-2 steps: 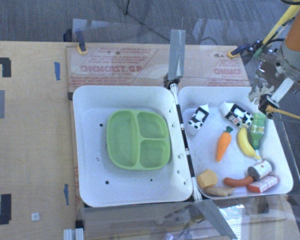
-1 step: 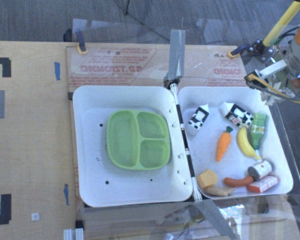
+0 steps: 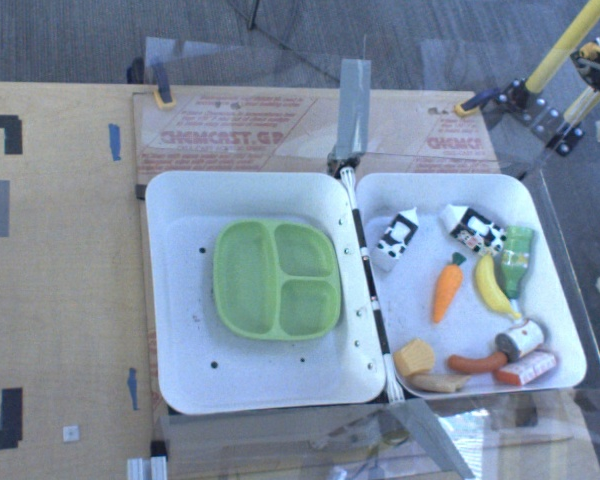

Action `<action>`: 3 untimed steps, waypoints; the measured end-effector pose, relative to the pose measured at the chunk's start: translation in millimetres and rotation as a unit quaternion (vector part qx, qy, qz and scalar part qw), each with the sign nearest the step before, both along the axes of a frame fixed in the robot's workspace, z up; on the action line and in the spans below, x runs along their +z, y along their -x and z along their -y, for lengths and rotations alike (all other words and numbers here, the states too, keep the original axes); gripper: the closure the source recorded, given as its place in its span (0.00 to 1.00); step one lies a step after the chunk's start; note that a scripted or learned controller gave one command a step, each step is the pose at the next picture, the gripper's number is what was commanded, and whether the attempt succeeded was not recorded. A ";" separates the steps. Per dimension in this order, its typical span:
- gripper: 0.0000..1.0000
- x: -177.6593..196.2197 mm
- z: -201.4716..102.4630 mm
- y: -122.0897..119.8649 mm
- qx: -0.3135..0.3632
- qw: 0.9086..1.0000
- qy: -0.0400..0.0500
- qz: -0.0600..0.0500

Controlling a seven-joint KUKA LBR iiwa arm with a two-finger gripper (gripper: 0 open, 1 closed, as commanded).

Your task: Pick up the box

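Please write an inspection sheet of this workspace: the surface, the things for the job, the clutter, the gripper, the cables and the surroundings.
Surface: wooden bench bearing left bin and right bin, side by side.
Job's things: small red and white box, lying at the right bin's near right corner.
Clutter: green divided plate in the left bin; carrot, banana, sausage and cow-patterned cartons in the right bin.
Gripper: nothing seen.
Cables: dark cable on the floor.
Surroundings: grey carpet, yellow stand.

robotics lab test bench, plywood benchtop [image 3: 50, 298] with black tape markers [image 3: 5, 133], two white bins [image 3: 170, 268] of toy food, clamps [image 3: 162, 96], grey carpet floor [image 3: 100, 13]
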State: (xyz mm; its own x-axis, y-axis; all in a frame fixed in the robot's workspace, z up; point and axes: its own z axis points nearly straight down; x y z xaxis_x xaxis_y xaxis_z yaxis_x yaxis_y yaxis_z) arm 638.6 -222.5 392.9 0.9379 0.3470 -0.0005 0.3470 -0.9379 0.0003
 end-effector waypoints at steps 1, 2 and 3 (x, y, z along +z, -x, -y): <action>1.00 10.2 -2.9 -1.5 0.003 1.000 0.000 0.000; 1.00 20.9 -5.4 -2.8 0.006 1.000 0.001 0.000; 1.00 31.8 -8.4 -4.3 0.009 1.000 0.001 0.000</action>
